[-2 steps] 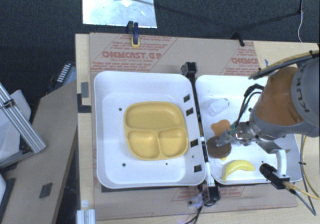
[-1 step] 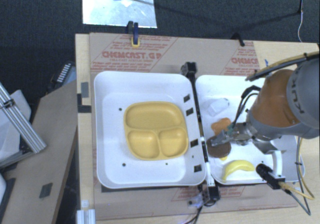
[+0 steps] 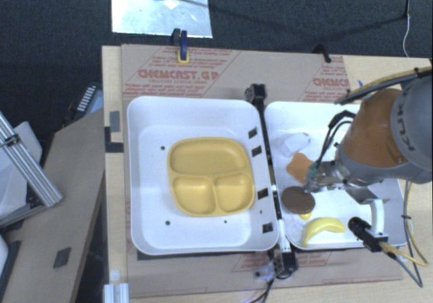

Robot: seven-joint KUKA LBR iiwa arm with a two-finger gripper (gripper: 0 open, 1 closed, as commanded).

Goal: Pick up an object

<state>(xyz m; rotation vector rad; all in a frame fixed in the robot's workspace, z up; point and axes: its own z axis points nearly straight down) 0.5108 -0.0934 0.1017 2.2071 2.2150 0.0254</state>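
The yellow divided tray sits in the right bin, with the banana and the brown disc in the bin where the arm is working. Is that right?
Not quite. The camera view shows the yellow divided tray in the left bin, not the right one. The rest holds: the banana and the brown disc lie in the right bin, where the arm is working.

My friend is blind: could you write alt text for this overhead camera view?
A grey arm reaches into the right bin, above a brown disc, a banana and an orange piece. The left bin holds a yellow tray.
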